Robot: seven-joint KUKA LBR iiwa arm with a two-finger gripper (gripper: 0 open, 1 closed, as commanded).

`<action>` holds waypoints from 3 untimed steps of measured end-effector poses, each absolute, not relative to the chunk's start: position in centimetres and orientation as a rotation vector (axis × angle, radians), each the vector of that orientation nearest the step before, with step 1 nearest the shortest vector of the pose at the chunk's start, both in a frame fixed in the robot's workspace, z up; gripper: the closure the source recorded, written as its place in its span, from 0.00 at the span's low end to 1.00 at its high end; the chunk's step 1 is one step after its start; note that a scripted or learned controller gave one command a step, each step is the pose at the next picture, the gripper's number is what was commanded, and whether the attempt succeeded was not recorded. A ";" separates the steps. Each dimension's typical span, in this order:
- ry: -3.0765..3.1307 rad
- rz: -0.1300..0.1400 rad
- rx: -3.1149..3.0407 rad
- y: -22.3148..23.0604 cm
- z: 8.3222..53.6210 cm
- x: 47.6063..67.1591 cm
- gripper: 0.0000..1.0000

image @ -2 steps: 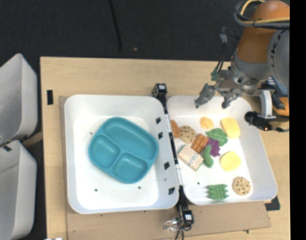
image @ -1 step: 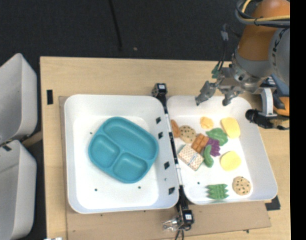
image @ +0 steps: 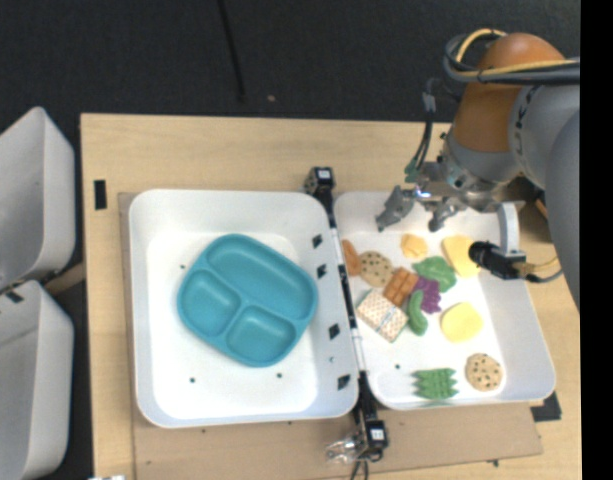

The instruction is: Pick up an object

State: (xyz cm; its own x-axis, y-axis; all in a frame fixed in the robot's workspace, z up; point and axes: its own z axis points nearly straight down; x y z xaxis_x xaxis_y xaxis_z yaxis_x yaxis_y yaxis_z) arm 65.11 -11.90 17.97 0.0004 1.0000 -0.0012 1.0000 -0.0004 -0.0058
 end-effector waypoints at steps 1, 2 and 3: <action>-2.218 0.007 -2.221 -12.0 13.5 65.4 0.00; -2.218 0.005 -2.224 -12.1 9.8 65.4 0.00; -2.217 0.002 -2.228 -12.2 10.9 65.5 1.00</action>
State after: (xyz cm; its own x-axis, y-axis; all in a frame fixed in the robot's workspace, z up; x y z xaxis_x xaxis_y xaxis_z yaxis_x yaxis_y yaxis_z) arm 65.53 -12.17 10.94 0.0050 1.0000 -0.0017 1.0000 -0.0050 0.0002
